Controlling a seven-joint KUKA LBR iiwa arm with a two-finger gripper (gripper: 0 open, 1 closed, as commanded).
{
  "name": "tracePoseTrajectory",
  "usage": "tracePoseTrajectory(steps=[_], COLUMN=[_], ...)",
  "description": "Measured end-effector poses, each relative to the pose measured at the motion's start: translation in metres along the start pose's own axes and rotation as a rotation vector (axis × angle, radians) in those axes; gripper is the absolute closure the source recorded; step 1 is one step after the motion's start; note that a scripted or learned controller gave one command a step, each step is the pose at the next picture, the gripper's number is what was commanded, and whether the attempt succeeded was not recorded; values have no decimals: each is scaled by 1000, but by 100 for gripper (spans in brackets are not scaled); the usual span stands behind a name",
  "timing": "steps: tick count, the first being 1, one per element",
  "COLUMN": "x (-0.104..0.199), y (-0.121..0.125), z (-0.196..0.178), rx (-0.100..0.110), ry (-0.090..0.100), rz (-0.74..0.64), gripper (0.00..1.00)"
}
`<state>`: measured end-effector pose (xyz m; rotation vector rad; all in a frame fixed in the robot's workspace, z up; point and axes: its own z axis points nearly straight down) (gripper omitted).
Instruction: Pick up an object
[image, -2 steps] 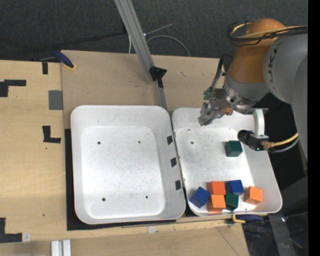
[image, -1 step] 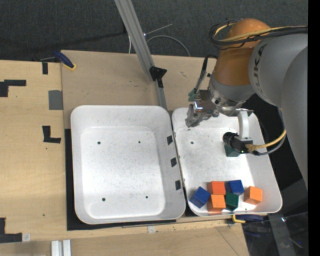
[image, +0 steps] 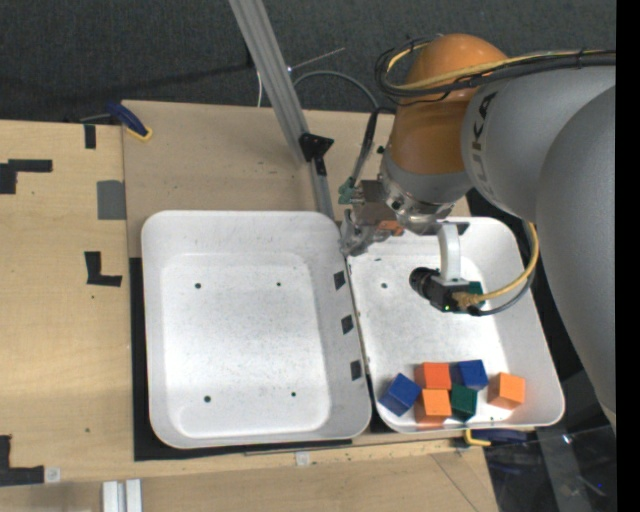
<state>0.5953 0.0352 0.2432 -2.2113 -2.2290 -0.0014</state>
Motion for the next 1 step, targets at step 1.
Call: tracePoseTrajectory(steps=[1], x=[56], y=[-11], z=[-6], rx=[0], ry=[0], rz=[0], gripper=[100])
